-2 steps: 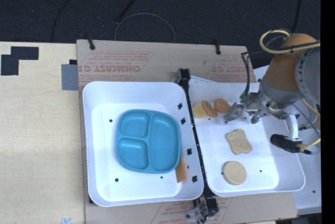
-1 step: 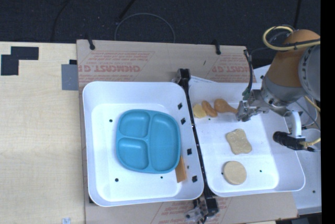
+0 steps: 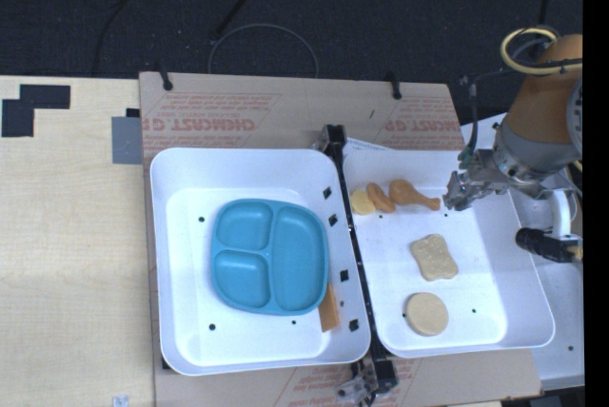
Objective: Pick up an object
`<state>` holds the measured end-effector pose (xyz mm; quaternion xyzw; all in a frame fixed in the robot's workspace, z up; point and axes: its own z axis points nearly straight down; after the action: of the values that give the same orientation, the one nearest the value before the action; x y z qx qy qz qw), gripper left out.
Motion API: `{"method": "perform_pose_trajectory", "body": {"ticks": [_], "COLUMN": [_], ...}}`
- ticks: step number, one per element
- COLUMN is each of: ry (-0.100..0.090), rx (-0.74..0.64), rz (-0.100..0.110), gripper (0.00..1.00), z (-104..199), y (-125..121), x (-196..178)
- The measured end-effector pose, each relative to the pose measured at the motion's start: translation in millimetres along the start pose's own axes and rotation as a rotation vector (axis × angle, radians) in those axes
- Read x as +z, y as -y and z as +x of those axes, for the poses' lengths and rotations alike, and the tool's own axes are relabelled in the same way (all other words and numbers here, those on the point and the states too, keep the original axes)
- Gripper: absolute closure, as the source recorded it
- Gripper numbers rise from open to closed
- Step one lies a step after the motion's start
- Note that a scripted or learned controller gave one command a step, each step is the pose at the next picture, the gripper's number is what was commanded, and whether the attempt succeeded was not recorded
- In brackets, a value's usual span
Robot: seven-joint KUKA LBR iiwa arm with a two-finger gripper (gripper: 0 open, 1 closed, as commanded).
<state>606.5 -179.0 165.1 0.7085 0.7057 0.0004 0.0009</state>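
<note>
Two bins | left bin (image 3: 181, 205) — blue plate (image 3: 269, 256) | right bin (image 3: 514, 300) — four tan food pieces, perhaps bread | jaws (image 3: 457, 196): cannot tell

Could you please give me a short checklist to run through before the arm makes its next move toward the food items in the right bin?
1. Gripper is over the right bin, near its upper right: ok.
2. Nearest target, the drumstick-shaped piece, lies just left of the gripper: ok.
3. Something is held between the fingers: cannot tell.
4. Flat round piece and lumpy flat piece lie apart from each other, each with room around it: ok.
5. Two small tan pieces touch each other, so a single pick there looks harder: not ok.
6. Blue divided plate sits in the left bin, away from the gripper: ok.
</note>
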Motion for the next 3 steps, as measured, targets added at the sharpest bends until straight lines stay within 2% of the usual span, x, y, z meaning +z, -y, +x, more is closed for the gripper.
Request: {"method": "perform_pose_trajectory", "body": {"ticks": [1, 2, 3], "ry": [0.001, 0.000, -0.003], "rx": [0.000, -0.005, -0.009], "rz": [-0.001, 0.000, 0.004], "gripper": [1.00, 1.00, 1.00], "z": [-5, -6, 52], "y": [9, 8, 6], "x": [-54, -86, -90]}}
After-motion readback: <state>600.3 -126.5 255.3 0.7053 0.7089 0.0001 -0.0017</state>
